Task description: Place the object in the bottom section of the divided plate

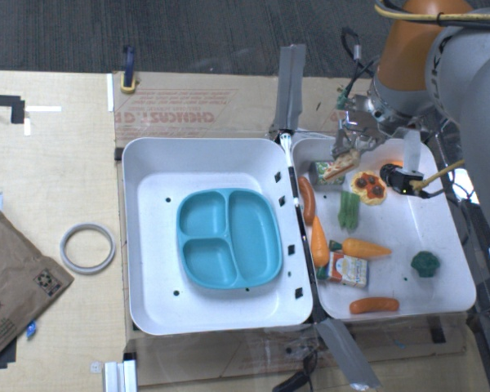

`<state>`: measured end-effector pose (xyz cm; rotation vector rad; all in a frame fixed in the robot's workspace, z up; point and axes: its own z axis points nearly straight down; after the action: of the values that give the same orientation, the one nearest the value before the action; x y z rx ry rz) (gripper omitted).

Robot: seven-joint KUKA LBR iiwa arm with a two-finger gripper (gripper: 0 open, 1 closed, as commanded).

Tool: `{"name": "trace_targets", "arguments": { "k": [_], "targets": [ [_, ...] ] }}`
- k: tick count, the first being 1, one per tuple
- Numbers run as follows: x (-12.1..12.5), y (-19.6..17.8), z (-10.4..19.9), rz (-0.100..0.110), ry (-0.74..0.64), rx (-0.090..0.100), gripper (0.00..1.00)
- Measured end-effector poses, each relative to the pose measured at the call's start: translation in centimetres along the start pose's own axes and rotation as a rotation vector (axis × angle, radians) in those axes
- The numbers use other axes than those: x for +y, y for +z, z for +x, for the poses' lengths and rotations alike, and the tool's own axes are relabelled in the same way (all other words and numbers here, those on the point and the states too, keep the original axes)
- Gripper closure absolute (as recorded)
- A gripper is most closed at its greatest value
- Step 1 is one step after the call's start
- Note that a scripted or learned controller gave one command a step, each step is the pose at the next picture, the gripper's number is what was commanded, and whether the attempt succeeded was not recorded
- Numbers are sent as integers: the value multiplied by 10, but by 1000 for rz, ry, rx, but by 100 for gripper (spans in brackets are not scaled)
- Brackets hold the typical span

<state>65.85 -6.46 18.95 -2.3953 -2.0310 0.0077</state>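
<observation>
Divided plate [229, 238] sits mid left bin [147, 219]; gripper [353, 141] hovers over the sandwich slice [339, 169] at the right bin's [449, 292] back edge, grip unclear.

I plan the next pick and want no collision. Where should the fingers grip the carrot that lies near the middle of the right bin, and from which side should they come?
Probably grip the carrot at its thick middle, coming from above, fingers closing across its width. It lies flat, roughly horizontal, with bare bin floor above and right; the packet sits close below.
</observation>
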Motion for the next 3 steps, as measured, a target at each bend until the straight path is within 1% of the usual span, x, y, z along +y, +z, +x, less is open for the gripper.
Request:
{"name": "trace_targets", "arguments": {
  "k": [1, 2, 3],
  "targets": [
    [-65, -1, 54, 0, -20, 1, 100],
    [-92, -88, 91, -5, -732, 0, 100],
    [-128, -66, 165, -1, -579, 0, 100]
  ]
}}
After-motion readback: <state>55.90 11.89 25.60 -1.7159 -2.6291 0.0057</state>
